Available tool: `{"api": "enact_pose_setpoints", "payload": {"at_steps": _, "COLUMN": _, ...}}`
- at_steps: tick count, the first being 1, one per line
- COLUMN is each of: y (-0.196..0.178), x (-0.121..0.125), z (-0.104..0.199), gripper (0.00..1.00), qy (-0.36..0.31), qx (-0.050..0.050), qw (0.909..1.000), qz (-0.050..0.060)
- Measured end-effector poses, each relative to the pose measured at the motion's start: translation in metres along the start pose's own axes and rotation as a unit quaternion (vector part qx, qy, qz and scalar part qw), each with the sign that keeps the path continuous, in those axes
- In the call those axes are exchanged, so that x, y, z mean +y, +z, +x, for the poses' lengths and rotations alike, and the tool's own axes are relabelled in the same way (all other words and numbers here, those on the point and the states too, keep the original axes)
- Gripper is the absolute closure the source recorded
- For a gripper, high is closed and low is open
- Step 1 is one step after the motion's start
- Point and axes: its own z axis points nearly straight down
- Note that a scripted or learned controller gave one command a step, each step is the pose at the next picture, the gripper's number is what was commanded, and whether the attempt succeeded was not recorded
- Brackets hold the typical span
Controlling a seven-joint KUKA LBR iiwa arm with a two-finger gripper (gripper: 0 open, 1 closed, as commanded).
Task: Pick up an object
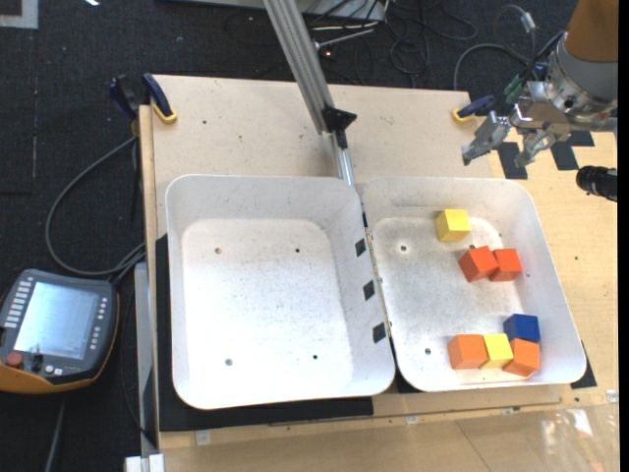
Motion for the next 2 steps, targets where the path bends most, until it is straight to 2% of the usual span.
{"api": "enact_pose_setpoints", "payload": {"at_steps": 1, "y": 0.131, "x": 0.006, "z": -0.045, "gripper": 0.00, "qy": 0.003, "qx": 0.001, "qw": 1.0000, "qz": 0.007}}
{"api": "enact_pose_setpoints", "payload": {"at_steps": 2, "y": 0.221, "x": 0.028, "z": -0.044, "gripper": 0.00, "qy": 0.000, "qx": 0.001, "qw": 1.0000, "qz": 0.006}}
